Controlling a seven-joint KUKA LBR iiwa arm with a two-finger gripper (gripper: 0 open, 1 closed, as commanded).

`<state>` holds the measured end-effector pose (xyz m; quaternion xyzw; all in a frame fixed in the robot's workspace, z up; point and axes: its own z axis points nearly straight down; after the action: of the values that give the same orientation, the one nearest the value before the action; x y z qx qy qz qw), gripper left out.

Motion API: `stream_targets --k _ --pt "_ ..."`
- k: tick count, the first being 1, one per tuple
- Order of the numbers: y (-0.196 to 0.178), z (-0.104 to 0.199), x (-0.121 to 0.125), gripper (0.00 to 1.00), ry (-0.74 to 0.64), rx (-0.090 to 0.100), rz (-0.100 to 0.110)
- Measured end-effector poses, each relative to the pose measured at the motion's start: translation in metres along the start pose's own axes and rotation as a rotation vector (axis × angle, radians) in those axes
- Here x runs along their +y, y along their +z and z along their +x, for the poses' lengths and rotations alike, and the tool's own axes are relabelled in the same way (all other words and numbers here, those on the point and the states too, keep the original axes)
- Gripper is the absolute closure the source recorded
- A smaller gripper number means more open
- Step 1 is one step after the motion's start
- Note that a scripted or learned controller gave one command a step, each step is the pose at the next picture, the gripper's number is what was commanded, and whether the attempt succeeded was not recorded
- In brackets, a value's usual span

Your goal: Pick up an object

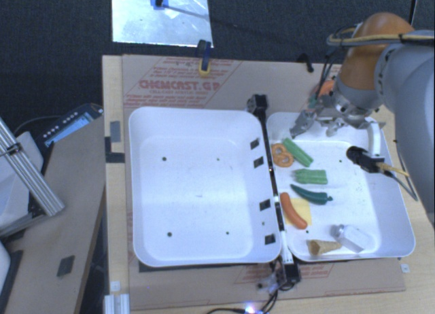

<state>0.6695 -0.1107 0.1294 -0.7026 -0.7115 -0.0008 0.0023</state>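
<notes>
Two white bins were set side by side on the bench, the left bin (197,183) bare-floored and the right bin (380,217) holding the objects. The grey arm (408,81) was extended from the right over the right bin's far corner. The gripper (314,121) was held above the bin floor with its fingers spread and nothing between them. Nearby lay a green pod (297,151), an orange ring (281,156), a green block (310,177), a dark green pepper (311,194) and an orange sausage (293,211).

Dark carpet floor (54,34) surrounds a wooden bench (115,190), shiny metal sheet (160,5) behind.
</notes>
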Motion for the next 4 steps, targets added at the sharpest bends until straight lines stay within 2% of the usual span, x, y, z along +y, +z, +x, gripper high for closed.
stream_targets --k 1,2,3,4 --pt "-0.059 0.124 0.002 0.0 -0.004 0.001 -0.01" --pt "-0.067 0.114 0.002 1.0 0.005 -0.004 -0.008" --pt "-0.245 0.115 0.002 1.0 0.007 -0.005 -0.025" --pt "-0.081 0.109 -0.006 1.0 0.012 -0.004 0.012"
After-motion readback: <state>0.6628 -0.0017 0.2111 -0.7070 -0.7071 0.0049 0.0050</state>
